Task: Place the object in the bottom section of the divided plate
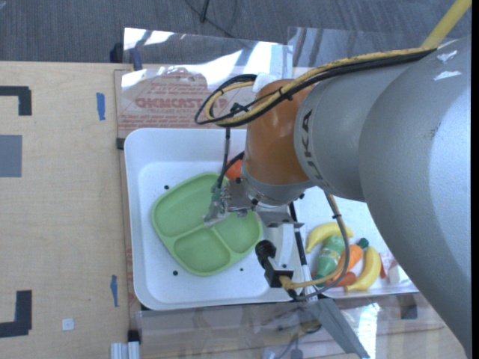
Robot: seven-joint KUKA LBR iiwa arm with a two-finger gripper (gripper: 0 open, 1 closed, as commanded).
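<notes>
End effector (218, 209) over green divided plate (200, 226), grip state unclear, orange object (234, 169) mostly hidden by arm (299, 144)

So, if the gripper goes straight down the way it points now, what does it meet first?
Most likely the green divided plate: the gripper hangs over its middle, near the ridges between sections. Which section lies directly under it is unclear, because height is hard to judge here.
</notes>
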